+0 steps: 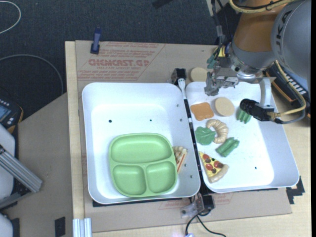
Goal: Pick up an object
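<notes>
Object candidates, the toy foods such as the orange slice (202, 110) and pizza slice (213, 166), lie in the right bin (276, 157), centre-right of frame; the claw (214, 87) hovers above, grasping nothing visible, its clench untellable; lifting remains.

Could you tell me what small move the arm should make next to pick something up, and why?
Probably a short move toward the camera and then down. The gripper hangs at the far edge of the right bin, with nothing visible between its fingers. The closest toys, the orange slice and the round tan piece, lie just nearer the camera, each with some bare floor around it.
</notes>
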